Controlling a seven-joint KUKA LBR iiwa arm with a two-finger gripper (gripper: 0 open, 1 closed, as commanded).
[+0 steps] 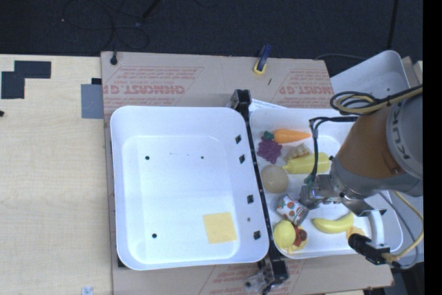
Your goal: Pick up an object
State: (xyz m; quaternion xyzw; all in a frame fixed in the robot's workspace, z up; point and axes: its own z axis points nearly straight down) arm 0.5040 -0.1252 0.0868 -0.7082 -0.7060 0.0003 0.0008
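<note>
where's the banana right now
The banana lies in the right bin, near its front edge, just below the gripper and right of the yellow-red fruit.

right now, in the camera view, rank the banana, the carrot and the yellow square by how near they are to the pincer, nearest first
1. Banana: in the right bin, just below and right of the pincer.
2. Carrot: same bin, toward its far end, above the pincer.
3. Yellow square: flat in the left bin, across the divider, farthest.
</note>
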